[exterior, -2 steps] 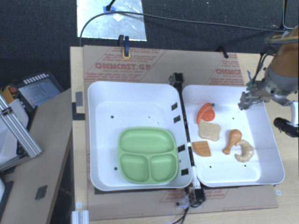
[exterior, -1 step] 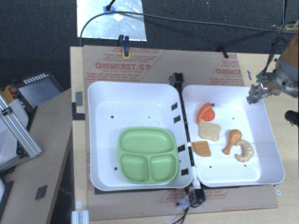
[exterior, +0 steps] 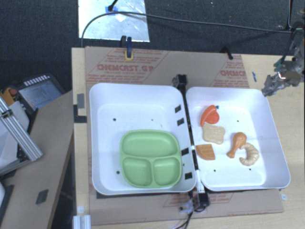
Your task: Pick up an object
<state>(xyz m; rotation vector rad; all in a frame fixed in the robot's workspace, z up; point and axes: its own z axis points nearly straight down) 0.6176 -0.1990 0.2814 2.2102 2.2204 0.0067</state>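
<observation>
Camera view: gripper [exterior: 274, 84] sits off the right bin's [exterior: 274, 128] far corner, grip state can't tell, nothing seen held. Toy foods cluster mid-bin, carrot [exterior: 209, 115], bread [exterior: 214, 134], drumstick [exterior: 237, 143], spaced enough for a top grasp.

Two white bins sit side by side on the counter [exterior: 157, 56], over brown printed cardboard [exterior: 143, 63]. Left bin [exterior: 102, 104] carries a green divided plate [exterior: 150, 157] toward its near side. Right bin [exterior: 271, 128] touches it along a black clipped seam. Yellow clamp [exterior: 127, 49] at the cardboard's far edge. Shiny metal sheet [exterior: 114, 13] beyond, black cable across it. Aluminium rail [exterior: 19, 132] and a grey device [exterior: 40, 92] on the left.
</observation>
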